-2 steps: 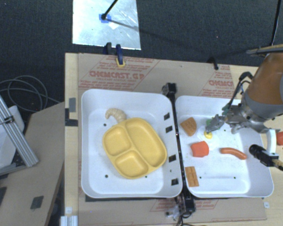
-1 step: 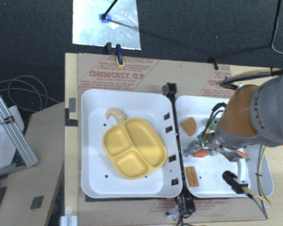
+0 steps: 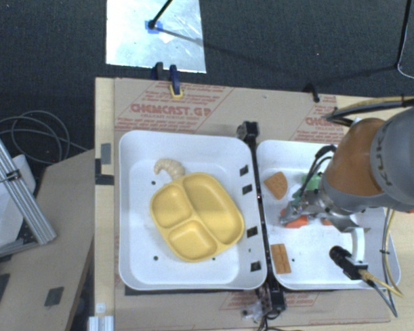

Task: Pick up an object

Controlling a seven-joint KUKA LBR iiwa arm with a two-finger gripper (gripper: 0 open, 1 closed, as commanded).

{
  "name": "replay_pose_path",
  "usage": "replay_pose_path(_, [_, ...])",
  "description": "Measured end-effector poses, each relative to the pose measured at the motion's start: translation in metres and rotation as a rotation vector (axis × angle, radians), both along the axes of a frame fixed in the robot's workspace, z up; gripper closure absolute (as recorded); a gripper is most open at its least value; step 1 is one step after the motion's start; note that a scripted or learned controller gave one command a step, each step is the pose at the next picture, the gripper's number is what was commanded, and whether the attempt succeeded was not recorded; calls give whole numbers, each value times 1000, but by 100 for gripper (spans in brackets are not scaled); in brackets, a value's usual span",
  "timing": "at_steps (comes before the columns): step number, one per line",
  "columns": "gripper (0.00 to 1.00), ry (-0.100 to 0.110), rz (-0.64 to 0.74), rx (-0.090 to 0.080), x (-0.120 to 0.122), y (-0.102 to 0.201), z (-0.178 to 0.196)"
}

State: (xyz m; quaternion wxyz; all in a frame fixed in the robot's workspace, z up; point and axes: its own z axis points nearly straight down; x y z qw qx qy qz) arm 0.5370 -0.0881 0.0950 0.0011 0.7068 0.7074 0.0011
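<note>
The arm (image 3: 390,158) comes in from the right and covers much of the right bin (image 3: 304,283); its grey bulk and orange band hide that bin's far right side and part of its back wall; the arm itself is cut off at the view's right edge. The tool (image 3: 295,213) sits low over the middle of the right bin, and whether it is open or closed cannot be told, since the wrist blocks the view from above. A small red piece (image 3: 300,224) shows right at the tool's tip, touching or nearly touching it; only part of it shows, so its shape is hard to make out, and whether it is gripped or just lying on the bin floor cannot be told.

A tan wedge (image 3: 276,185) lies near the left wall of the right bin, just behind and left of the tool; a brown rectangle (image 3: 280,258) lies by the front left corner, apart from the tool; bare white floor shows between these two along the left wall and across the front.

In the left bin (image 3: 135,193) a yellow divided plate (image 3: 197,215) takes up the middle, tilted on a diagonal; a pale curved piece (image 3: 169,167) touches its back left edge; bare floor runs along the left and front walls. Black clips (image 3: 247,190) line the seam between the bins; the table (image 3: 103,117) shows around both.
</note>
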Motion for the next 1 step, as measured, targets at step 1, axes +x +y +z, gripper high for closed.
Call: replay_pose_path(1, [100, -9, 11, 2, 25, 62, 95])
